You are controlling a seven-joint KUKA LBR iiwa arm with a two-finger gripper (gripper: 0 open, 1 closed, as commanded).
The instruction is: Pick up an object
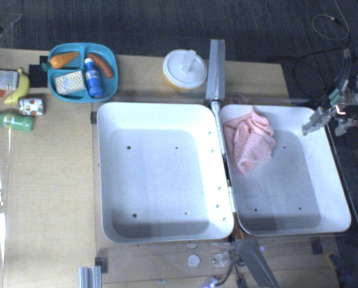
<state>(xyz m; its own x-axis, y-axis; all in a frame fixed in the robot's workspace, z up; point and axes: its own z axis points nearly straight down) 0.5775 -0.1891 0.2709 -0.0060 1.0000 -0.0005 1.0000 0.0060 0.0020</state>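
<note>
Nearby, a pink cloth [249, 141] lies crumpled in the right bin [298, 221].

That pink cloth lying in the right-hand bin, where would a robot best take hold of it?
Probably from straight above, at the bunched folds in the upper middle of the pink cloth. There the fabric stands in ridges that could be pinched, while its edges lie flat on the right bin. Its left side lies close to the bin wall, so that side looks awkward.

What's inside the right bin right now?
A crumpled pink cloth lies in the right bin, near its upper left corner. The rest of the floor shows bare white. Anything beneath the cloth is covered and cannot be seen.
</note>
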